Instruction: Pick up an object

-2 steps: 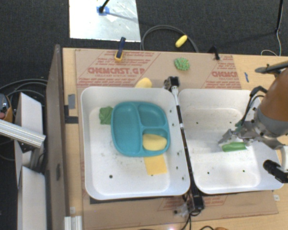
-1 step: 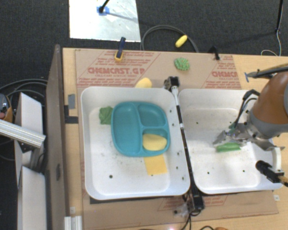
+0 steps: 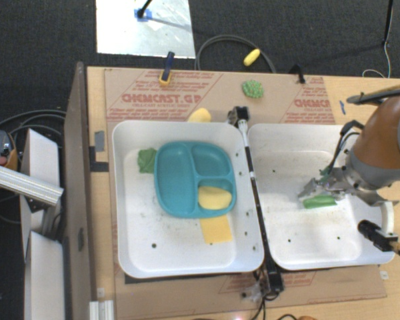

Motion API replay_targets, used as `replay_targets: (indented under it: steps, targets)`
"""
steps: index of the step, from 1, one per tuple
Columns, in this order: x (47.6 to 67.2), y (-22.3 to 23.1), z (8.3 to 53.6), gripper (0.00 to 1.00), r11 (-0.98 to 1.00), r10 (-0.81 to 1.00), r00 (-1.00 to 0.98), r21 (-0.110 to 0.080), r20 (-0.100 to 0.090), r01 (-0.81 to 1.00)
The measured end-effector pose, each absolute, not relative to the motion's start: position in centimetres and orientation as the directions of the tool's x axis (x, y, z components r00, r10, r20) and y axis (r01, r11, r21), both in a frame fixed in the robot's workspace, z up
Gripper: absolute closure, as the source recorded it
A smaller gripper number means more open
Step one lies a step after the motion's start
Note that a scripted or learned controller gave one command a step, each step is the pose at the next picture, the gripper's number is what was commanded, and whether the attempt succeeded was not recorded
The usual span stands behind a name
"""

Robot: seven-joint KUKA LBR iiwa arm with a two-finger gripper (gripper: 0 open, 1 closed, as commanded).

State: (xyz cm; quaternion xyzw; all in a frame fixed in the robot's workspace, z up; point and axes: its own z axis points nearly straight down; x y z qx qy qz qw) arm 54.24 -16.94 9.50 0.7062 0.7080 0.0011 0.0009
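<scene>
My gripper [image 3: 315, 191] is low in the right bin [image 3: 287, 245], its metal fingers pointing left just above a small green flat piece [image 3: 320, 203] that lies on the bin floor. The green piece sits right under the fingertips, touching or nearly so; I cannot tell if it is between them. In the left bin [image 3: 130, 245] a teal divided plate [image 3: 190, 179] carries a yellow rounded piece [image 3: 215, 197] in its lower right compartment. A yellow flat slab [image 3: 217, 230] lies below the plate. A green leafy piece [image 3: 147, 160] peeks out at the plate's left edge.
The arm's grey and orange wrist [image 3: 387, 145] covers the right bin's right side. On the cardboard behind the bins lie a yellow piece [image 3: 200, 116], a green knobbly piece [image 3: 253, 89] and a yellow-tipped tool [image 3: 167, 77]. A black divider bar [image 3: 250, 172] runs between the bins.
</scene>
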Motion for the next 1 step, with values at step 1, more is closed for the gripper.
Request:
replay_targets:
  steps: [1]
  targets:
    - [59.42, -7.03, 19.09, 1.0, 0.016, 1.0, -0.016, 0.014, 0.002, 1.0]
